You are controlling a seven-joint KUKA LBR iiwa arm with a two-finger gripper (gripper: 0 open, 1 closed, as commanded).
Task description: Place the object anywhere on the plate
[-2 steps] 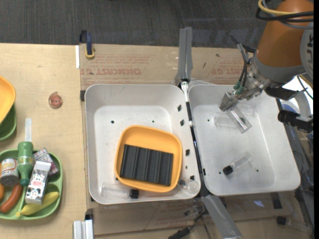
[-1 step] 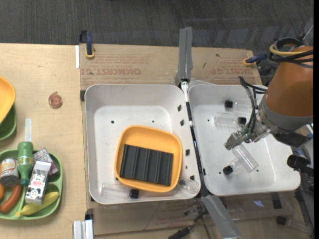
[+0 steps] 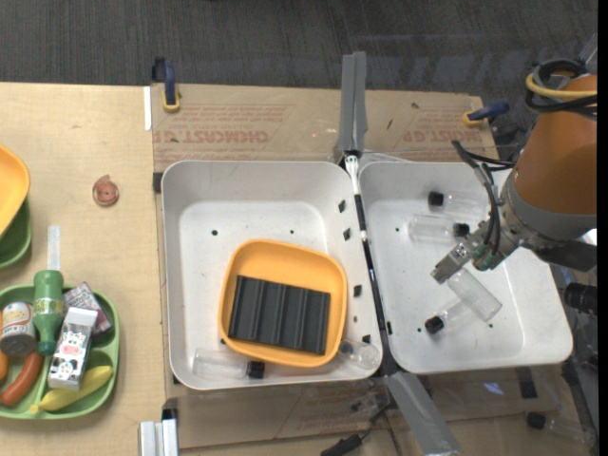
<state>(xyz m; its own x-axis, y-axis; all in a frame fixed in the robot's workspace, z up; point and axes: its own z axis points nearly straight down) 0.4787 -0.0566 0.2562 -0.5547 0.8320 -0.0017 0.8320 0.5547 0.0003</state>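
A black ribbed rectangular object [image 3: 280, 315] lies flat on the orange plate [image 3: 237, 272], which sits in the left bin [image 3: 190, 198]. The object covers the plate's middle and front. My gripper [image 3: 439, 266] hangs over the right bin [image 3: 532, 340], well to the right of the plate. Its clear fingers with black tips [image 3: 434, 324] stand spread apart, open, and I see nothing between them.
A metal divider [image 3: 353, 112] runs between the two bins. A small clear piece with a black end [image 3: 253, 369] lies at the left bin's front edge. On the wooden table to the left stand a green tray [image 3: 104, 369] of toy food and a yellow bowl [image 3: 9, 193].
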